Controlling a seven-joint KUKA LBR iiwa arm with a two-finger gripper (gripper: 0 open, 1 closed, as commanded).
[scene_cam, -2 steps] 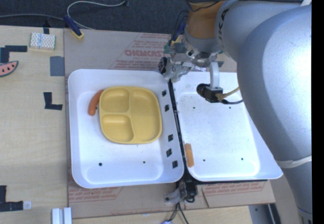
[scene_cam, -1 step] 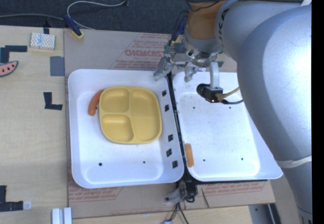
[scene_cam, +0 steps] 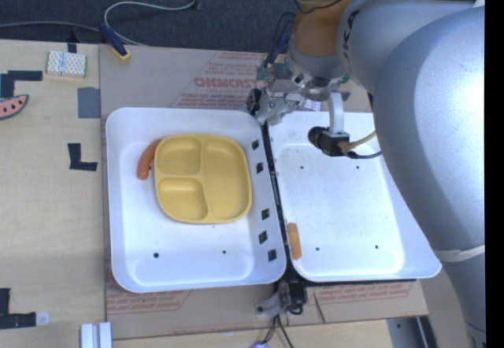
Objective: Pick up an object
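White right bin (scene_cam: 346, 205); orange sausage (scene_cam: 294, 240) at its near-left edge, well apart from claw (scene_cam: 264, 109); grip indiscernible.

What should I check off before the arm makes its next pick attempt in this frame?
1. Objects available: ok. A yellow divided plate and an orange sausage-like piece lie in the left bin; a small orange piece lies in the right bin.
2. Tool position: ok, at the bins' far edge near the divider.
3. Tool over a target: not ok, no object lies under it.
4. Finger state: cannot tell.
5. Sausage-like piece clear of plate: not ok, it lies against the plate's left rim.
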